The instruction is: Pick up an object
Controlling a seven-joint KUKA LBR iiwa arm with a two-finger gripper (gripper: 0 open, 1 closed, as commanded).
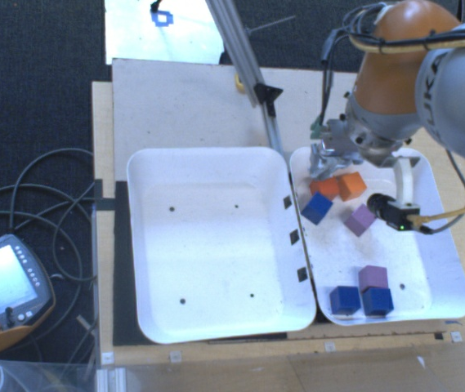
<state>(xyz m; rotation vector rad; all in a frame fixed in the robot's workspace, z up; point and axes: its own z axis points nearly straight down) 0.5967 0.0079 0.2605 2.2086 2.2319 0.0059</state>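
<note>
The right bin (453,288) holds several small blocks. Two orange blocks (340,187) lie side by side near its far left corner, with a blue block (317,208) just in front of them and a purple block (360,220) to the right. At the near edge sit two blue blocks (361,300) and a purple block (373,278). My gripper (328,162) hangs right above the orange blocks, at their far edge. The wrist hides the fingers.
The left bin (216,243) stands beside the right one, their rims meeting in the middle. A slanted metal pole (240,43) crosses the far bench. A black cable part (386,209) hangs from the arm over the right bin. A teach pendant (3,288) lies at the left.
</note>
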